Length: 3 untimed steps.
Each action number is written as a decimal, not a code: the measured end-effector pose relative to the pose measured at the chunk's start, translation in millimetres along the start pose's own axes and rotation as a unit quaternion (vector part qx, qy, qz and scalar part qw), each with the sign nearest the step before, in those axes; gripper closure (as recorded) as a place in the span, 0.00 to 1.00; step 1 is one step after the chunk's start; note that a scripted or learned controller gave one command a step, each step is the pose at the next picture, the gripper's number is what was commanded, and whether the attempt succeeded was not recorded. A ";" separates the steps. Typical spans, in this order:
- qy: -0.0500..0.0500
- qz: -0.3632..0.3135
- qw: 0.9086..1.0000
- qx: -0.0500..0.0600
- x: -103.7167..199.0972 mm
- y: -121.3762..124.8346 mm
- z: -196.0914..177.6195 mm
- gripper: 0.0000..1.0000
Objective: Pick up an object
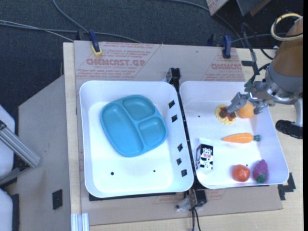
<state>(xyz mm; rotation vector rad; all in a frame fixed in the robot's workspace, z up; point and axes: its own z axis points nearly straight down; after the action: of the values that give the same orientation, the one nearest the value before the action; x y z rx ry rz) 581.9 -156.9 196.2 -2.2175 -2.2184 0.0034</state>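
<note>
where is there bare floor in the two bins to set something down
Left bin: a bare strip along the near wall, below the blue plate. Right bin: bare far-left corner. Crowded around the gripper, carrot, tomato and milk carton.

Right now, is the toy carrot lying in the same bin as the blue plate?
No. The carrot lies in the right bin; the blue plate sits in the left bin.

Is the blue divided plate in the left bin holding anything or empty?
Empty. The blue plate lies flat in the left bin, and all three compartments show bare blue. The toy food sits in the right bin.
</note>
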 end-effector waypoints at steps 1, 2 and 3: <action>0.000 0.001 1.000 0.001 -2.6 -6.8 60.8 0.00; 0.000 0.000 1.000 0.000 -1.9 -6.9 113.2 0.00; 0.000 0.000 1.000 -0.003 -2.2 -5.7 99.3 1.00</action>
<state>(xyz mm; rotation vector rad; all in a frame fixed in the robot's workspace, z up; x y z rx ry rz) 575.8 -158.9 96.9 -2.2212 -2.2202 -0.0018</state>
